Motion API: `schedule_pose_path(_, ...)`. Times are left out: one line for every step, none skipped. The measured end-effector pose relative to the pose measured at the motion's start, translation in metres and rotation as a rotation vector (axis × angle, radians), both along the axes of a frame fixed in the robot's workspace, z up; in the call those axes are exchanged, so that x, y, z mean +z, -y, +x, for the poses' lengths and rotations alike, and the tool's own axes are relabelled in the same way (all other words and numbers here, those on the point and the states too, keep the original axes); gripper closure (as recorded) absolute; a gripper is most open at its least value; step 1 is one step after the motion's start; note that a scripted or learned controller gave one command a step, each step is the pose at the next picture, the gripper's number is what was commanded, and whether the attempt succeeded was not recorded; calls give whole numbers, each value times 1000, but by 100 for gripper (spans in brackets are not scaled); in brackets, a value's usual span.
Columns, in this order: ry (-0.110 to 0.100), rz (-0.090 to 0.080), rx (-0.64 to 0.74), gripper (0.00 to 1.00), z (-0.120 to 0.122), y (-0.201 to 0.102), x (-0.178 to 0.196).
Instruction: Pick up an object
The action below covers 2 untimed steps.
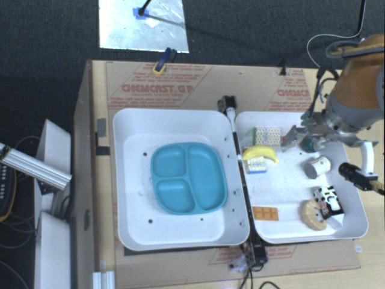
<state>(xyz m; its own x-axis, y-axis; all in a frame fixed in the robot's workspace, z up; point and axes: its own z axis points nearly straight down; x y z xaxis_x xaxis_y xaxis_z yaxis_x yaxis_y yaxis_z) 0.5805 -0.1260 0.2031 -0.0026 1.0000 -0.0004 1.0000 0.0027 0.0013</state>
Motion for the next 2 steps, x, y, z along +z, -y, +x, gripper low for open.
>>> schedule_pose_path(0,0,-1,0,67,56,-35)
schedule_pose_path(-3,2,1,0,88,79,-120)
